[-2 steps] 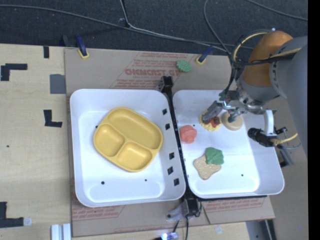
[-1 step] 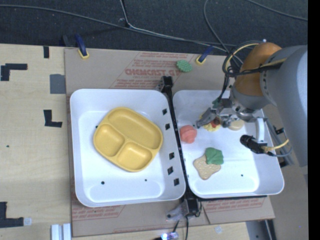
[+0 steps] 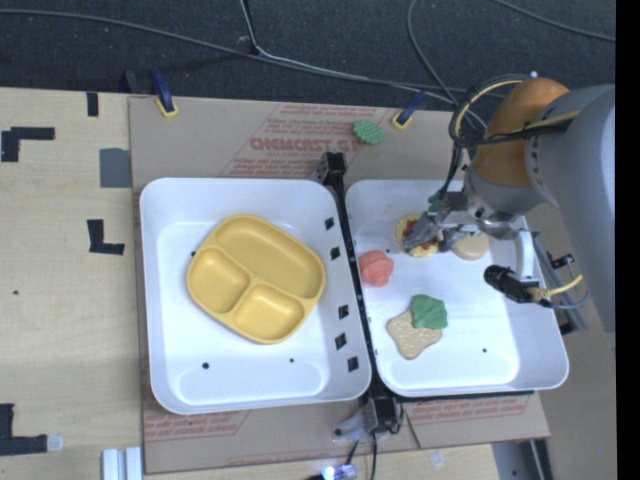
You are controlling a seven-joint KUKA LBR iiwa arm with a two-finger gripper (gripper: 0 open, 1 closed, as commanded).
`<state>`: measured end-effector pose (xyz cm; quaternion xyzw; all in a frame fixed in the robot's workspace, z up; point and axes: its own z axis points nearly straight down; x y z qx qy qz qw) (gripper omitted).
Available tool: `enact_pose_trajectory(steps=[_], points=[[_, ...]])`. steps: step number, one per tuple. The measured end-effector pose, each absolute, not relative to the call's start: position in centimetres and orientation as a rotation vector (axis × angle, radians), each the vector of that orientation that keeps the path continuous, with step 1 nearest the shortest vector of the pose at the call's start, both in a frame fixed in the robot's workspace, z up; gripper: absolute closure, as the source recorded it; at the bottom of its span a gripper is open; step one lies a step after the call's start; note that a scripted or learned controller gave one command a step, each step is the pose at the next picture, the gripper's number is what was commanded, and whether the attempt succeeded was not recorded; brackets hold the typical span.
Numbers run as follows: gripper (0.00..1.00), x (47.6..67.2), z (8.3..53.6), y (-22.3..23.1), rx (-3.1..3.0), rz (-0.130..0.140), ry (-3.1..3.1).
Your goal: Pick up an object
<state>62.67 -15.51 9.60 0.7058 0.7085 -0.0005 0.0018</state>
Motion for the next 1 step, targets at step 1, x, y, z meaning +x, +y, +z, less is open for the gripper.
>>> enact_pose_trajectory(steps=[1], points=[[1.00,62.98,15.91,-15.07,2.216,0.005,2.221]])
